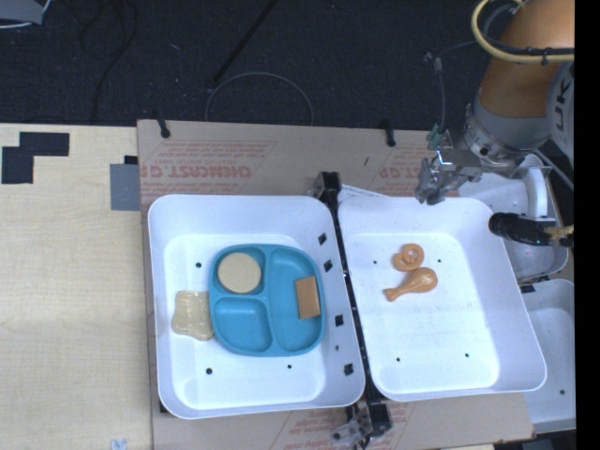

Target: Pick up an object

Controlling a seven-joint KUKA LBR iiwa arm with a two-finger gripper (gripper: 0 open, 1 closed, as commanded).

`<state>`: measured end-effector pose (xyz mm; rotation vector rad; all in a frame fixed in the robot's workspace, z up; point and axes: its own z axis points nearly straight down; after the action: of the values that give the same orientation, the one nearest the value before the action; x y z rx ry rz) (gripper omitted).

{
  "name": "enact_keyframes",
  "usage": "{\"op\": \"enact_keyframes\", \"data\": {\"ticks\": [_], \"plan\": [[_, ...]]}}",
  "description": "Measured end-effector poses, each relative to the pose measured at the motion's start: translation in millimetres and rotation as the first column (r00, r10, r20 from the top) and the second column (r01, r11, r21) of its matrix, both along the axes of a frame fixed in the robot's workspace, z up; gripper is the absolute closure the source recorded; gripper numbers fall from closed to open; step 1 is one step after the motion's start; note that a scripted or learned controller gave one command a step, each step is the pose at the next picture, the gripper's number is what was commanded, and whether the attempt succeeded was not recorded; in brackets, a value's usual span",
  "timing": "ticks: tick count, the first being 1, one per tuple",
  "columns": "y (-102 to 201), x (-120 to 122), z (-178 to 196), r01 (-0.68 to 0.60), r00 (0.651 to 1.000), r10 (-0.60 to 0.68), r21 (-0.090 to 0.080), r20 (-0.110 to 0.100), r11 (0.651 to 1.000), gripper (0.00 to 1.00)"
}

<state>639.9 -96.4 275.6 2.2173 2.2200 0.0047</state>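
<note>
In the camera view, the grey arm with its orange band (525, 40) is reaching in from the upper right of the frame, and its hand (437, 184) is hanging over the far rim of the right bin (525, 364); whether it is released or clenched I cannot tell, and nothing is showing in it. Near the middle of that bin, two small orange toys are lying, touching or nearly so: a pretzel-like ring (409, 257) and, just below it, a drumstick-shaped piece (412, 284). In the left bin (178, 387), at the centre-left of the frame, a blue divided tray (258, 337) is carrying a round tan disc (239, 272) and a brown block (307, 297), while a pale, bread-like piece (192, 314) is resting against the tray's left edge. The drumstick is looking like the handiest target: probably light, stiff, smooth plastic, so somewhat slippery; closing across its bulbous end, clear of the ring, would likely be giving the surest hold.
</note>
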Motion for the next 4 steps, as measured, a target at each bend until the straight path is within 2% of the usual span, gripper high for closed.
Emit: {"op": "enact_keyframes", "data": {"ticks": [1,3,4], "plan": [[-0.2,0.1,2.7,-0.002,1.0,0.002,0.001,-0.006,1.0,1.0],[107.9,-32.5,-2.7,-0.004,1.0,0.004,0.003,-0.01,1.0,1.0],[153.0,-35.4,-5.8,-0.002,1.0,0.002,0.001,-0.01,1.0,1.0]]}}
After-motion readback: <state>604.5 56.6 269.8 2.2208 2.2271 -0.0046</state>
